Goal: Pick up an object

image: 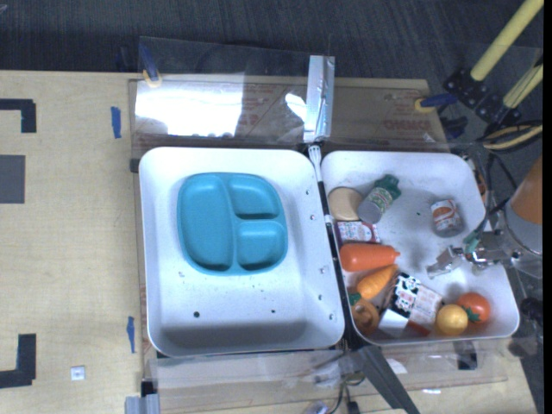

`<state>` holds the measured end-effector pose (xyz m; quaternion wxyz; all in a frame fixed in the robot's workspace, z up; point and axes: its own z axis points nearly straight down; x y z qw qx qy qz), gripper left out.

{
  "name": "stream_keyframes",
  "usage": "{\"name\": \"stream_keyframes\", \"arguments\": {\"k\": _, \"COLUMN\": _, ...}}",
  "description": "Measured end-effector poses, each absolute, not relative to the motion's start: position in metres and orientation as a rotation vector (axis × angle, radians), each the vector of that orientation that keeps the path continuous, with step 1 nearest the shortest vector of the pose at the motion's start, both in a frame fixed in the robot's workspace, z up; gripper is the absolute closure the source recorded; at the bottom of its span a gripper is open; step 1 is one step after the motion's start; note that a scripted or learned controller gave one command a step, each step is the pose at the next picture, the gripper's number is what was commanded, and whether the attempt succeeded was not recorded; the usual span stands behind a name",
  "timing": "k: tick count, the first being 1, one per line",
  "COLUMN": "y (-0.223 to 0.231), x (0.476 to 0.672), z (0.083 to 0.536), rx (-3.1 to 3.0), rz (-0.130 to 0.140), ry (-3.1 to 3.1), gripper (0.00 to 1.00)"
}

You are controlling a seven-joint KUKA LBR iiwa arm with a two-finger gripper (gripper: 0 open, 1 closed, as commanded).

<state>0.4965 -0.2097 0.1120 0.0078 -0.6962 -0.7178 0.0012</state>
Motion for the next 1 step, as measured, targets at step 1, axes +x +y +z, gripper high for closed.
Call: {"name": "stream_keyframes", "arguments": {"k": 1, "y": -0.1158, "x": 0.5929, "z": 0.1594, "rx": -2.123, "rz": -0.01, "ry": -2.319, "gripper": 0.0}}
